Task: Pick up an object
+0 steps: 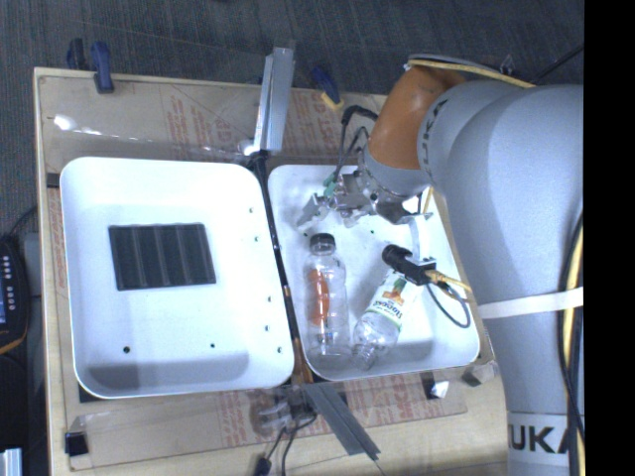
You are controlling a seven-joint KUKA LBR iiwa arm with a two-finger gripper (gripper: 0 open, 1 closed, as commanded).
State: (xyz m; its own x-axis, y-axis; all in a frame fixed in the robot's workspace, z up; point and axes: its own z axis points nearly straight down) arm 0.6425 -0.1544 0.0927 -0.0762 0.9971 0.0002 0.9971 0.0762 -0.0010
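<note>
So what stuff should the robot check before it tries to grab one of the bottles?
1. Bottles to pick are in the right bin: ok. A clear bottle with a dark cap and a second bottle with a green and orange label lie there on their sides.
2. Gripper is over that bin: ok, near its far end, above the capped bottle.
3. Nothing between the fingers yet: cannot tell, too small to see.
4. Bottles apart enough to grab just one: not ok, their lower ends look to be touching.
5. Black cable out of the way: cannot tell, it loops beside the labelled bottle.
</note>
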